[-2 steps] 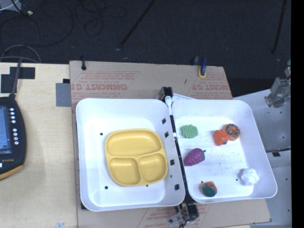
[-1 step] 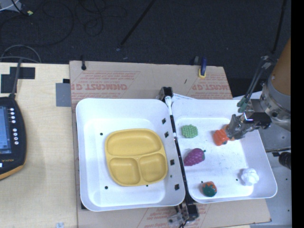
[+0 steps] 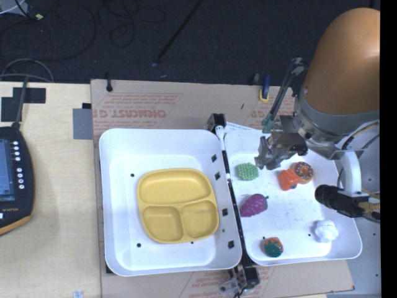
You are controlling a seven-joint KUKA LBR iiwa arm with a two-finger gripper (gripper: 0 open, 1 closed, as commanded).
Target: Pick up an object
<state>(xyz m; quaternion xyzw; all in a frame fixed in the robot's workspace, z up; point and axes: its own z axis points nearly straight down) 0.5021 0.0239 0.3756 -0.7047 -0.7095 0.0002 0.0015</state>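
My gripper [image 3: 265, 161] hangs low over the right bin [image 3: 347, 250], just right of a green bumpy ball [image 3: 247, 171] and apart from it. An orange piece [image 3: 288, 179] and a round orange-and-red object [image 3: 303, 171] lie to the gripper's right. A purple grape bunch [image 3: 253, 204] lies nearer the front, below the green ball. At the bin's front sits a small red and green object [image 3: 272, 246], and a white crumpled thing [image 3: 325, 231] rests at the front right. Nothing shows between the fingers.
The left bin [image 3: 118, 166] holds a yellow divided plate [image 3: 178, 204]. A black clip divider [image 3: 224, 185] runs between the bins. A pendant [image 3: 12, 179] lies on the bench at far left. The arm's orange band [image 3: 346, 61] looms over the right bin's back corner.
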